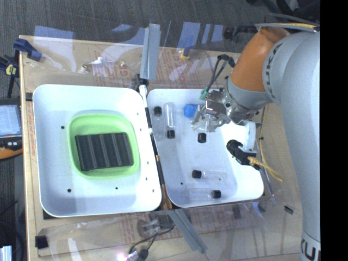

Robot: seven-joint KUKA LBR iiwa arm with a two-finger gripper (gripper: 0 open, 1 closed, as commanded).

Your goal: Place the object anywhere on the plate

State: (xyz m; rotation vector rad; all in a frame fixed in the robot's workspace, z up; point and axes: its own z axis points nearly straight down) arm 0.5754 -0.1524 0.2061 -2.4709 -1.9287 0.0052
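The vials (169,121) lay scattered in the right bin (247,192), none on the green plate (103,125) in the left bin (43,145). We judged the pick not yet made. Our gripper (205,121) hung just right of the upright vial, beside a blue cap (189,111); whether it held anything, we could not tell. Next: grasp, lift, carry left.

Illumination is bright and even, apparently from overhead. The left bin (49,145) shows a soft grey shadow along its lower inner wall; the right bin (239,184) is shaded faintly beneath the arm (288,75). Pale bluish reflections streak the worktop (98,56) along its far edge, and a small glare spot sits at the lower edge of the frame. Focus is moderate; small items in the right bin appear soft. The carpeted floor (81,4) is dim.
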